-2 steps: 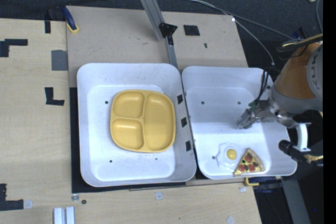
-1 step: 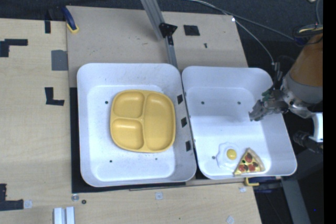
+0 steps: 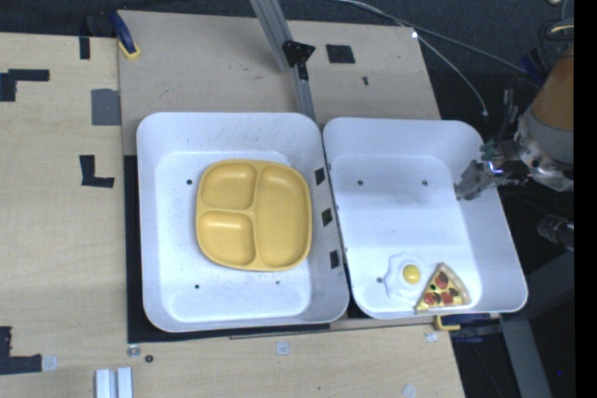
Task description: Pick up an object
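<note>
A: Where does the arm (image 3: 550,121) sit?

B: At the right edge of the frame, about mid-height. The orange band shows at the far right, with the grey wrist below it, and the claw (image 3: 469,183) points leftward and slightly down over the right rim of the right bin (image 3: 392,144).

A: Is the claw wide or narrow?

B: I cannot tell. It is small and dark against the white rim, and the tips blur together. Nothing shows between them.

A: What could it pick up?

B: Two small toys lie in the lower right corner of the right bin: a fried egg (image 3: 405,276), white with a yellow yolk, and a pizza slice (image 3: 442,287) just to its right, touching or nearly touching it. Both are well apart from the claw, which is higher in the frame.

A: And the left bin (image 3: 168,200)?

B: It holds a yellow divided plate (image 3: 254,214) with three compartments, lying flat near the middle.

A: Anything else on the tabletop (image 3: 187,61)?

B: A grey metal bar (image 3: 266,0) slants down from the top centre toward the gap between the bins. Black tape marks sit at the left, and a blue and yellow clamp (image 3: 125,36) lies at the upper left.
</note>
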Controlling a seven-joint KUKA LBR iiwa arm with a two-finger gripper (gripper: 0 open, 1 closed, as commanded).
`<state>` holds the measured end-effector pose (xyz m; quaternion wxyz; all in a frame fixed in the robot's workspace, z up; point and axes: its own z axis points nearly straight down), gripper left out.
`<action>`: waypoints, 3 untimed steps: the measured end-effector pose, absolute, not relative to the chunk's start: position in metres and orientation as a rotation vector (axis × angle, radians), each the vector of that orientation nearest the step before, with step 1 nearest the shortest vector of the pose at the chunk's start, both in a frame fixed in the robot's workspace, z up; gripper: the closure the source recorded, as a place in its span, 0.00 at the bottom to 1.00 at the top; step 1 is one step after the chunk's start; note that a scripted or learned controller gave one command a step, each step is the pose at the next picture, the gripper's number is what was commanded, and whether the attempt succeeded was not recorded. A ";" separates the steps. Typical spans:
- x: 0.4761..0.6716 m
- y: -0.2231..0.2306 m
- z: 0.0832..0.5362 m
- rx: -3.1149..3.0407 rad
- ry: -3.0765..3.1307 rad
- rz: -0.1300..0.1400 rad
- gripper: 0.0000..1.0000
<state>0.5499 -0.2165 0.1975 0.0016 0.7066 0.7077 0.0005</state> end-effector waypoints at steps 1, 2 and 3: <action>0.551 -0.216 0.225 2.219 2.223 0.001 1.00; 0.542 -0.155 0.228 2.216 2.230 0.001 1.00; 0.534 -0.102 0.218 2.218 2.230 -0.002 1.00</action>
